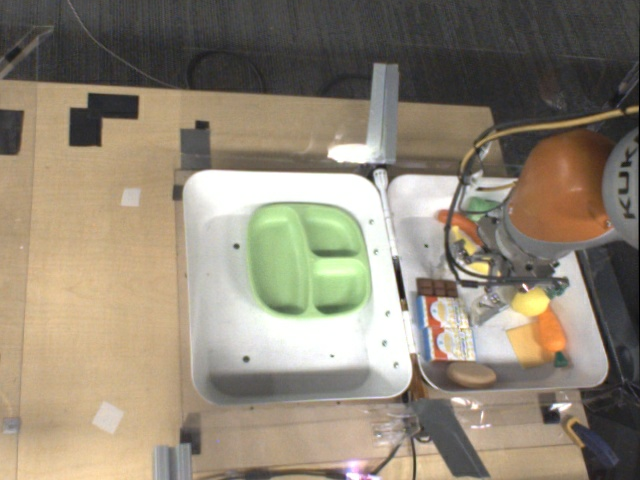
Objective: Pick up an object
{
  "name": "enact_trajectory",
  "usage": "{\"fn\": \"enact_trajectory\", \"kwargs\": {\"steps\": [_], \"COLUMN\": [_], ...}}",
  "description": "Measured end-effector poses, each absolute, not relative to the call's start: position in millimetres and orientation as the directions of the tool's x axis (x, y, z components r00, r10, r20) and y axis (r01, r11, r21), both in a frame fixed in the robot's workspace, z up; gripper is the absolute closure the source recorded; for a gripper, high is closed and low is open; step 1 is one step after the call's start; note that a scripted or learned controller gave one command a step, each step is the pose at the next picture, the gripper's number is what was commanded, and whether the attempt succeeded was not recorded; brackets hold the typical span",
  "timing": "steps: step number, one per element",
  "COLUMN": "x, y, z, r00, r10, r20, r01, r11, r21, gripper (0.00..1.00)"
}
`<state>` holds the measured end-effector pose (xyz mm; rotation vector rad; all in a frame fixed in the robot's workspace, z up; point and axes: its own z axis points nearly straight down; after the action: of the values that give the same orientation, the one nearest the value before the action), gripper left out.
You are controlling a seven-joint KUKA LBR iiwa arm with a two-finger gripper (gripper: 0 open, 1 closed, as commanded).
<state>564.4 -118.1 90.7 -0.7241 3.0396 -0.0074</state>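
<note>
- gripper (pixel 507 293) is down in the right bin (pixel 598 366), right by the lemon (pixel 531 302) and carrot (pixel 551 333)
- can't tell its state from up here
- green tray (pixel 305 258) sits in the left bin (pixel 215 358)

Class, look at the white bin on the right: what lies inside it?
In the right bin: a blue-and-white carton, brown oval, yellow lemon, carrot. The arm's wrist covers the rest.

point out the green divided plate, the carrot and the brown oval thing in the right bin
green divided plate (pixel 305 258), camera view, on the ridge between its compartments
carrot (pixel 551 332), camera view, on its orange body
brown oval thing (pixel 471 374), camera view, on its top middle
</note>
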Motion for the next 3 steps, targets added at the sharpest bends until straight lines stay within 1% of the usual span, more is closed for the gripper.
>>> {"fn": "enact_trajectory", "kwargs": {"steps": [1, 2, 3], "x": [507.4, 545.2, 661.3], "y": [-100, -126, -124], "z": [92, 91, 89], "r00": [-0.922, -0.885, -0.794], "r10": [-0.386, -0.466, -0.608], "r20": [-0.021, -0.017, -0.009], "r01": [-0.386, -0.466, -0.608], "r11": [0.923, 0.885, 0.794], "r21": [-0.012, -0.010, -0.006], "gripper": [0.00, 0.00, 0.00]}}
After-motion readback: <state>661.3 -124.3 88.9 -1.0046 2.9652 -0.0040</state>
